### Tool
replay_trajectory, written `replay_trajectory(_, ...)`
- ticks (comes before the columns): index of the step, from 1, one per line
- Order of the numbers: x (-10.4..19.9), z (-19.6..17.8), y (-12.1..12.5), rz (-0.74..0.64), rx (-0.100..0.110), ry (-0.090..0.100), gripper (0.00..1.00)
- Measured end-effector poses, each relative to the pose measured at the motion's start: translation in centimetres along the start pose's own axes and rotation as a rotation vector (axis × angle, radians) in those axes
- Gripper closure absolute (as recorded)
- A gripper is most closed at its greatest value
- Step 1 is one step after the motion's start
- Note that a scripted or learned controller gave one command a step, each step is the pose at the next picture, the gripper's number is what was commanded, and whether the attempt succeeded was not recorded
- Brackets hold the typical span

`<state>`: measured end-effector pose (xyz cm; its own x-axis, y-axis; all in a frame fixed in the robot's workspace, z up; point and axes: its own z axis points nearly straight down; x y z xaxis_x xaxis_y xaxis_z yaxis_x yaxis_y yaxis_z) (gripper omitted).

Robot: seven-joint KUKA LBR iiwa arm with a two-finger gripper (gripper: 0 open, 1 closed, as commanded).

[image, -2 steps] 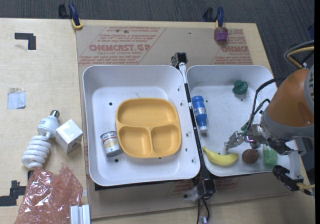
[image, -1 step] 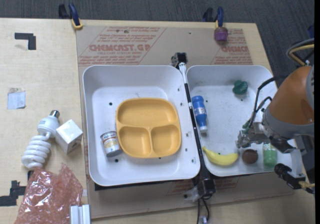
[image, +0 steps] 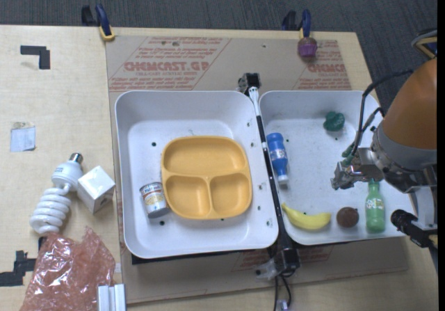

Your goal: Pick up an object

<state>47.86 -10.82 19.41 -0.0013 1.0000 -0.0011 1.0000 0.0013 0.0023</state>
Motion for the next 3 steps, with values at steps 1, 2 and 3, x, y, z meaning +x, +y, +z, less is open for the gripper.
replay_trajectory(1, -2.4, 1.7, -0.1, 0.002, 0.002, 0.001, 1.00)
replay_trajectory(2, -8.0, 1.3, -0.1, 0.001, 0.000, -0.001, 1.00)
replay_trajectory(3, -0.2, -0.5, 5.0, -0.001, 0.001, 0.000, 1.00)
